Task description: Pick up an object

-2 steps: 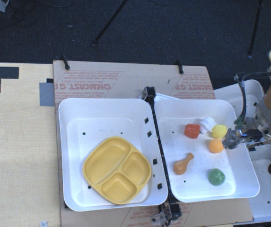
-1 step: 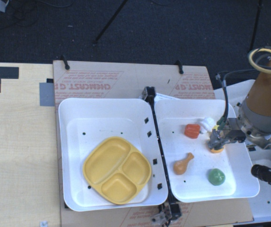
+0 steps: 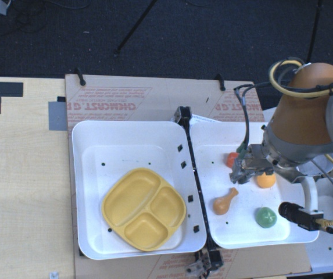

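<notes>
Can't tell the claw's [image 3: 243, 173] state over the shallow white right bin [image 3: 212, 138]; the brown cardboard sheet [image 3: 125, 100] reads upside-down, looks like "CHEMCAST".

Red printed lettering on the cardboard sheet [image 3: 125, 100] beneath the two white bins, along its far strip: mirrored or inverted as seen from the camera, roughly "CHEMCAST" in large characters, exact spelling uncertain. Smaller red lines beside and below that word, too fine to read. Further red print on the same sheet at far right [image 3: 227, 104] and along the near edge [image 3: 172, 266], likewise illegible. No other readable labels, numbers or signs.
</notes>
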### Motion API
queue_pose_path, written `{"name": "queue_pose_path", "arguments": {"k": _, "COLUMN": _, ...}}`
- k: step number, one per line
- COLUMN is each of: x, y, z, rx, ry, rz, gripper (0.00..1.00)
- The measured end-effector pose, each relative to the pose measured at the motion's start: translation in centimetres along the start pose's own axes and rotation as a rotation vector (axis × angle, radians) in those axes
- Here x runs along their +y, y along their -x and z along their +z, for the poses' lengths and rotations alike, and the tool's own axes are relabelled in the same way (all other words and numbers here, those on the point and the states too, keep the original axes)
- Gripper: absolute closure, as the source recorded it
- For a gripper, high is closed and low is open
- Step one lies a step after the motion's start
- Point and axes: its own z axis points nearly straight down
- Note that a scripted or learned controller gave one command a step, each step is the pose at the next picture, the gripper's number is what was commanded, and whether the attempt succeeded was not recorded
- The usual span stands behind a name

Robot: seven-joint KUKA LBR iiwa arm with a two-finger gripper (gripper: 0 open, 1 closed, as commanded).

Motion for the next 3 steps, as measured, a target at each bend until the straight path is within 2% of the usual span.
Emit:
{"name": "queue_pose_path", "arguments": {"k": 1, "x": 0.9, "y": -5.1, "z": -0.1, "rx": 0.000, "ry": 0.000, "rz": 0.000, "gripper": 1.00}}
{"name": "queue_pose_path", "arguments": {"k": 2, "x": 0.6, "y": -10.5, "z": -0.2, "rx": -0.001, "ry": 0.000, "rz": 0.001, "gripper": 1.00}}
{"name": "queue_pose_path", "arguments": {"k": 3, "x": 0.3, "y": -14.9, "z": 1.6, "rx": -0.002, "ry": -0.003, "rz": 0.001, "gripper": 1.00}}
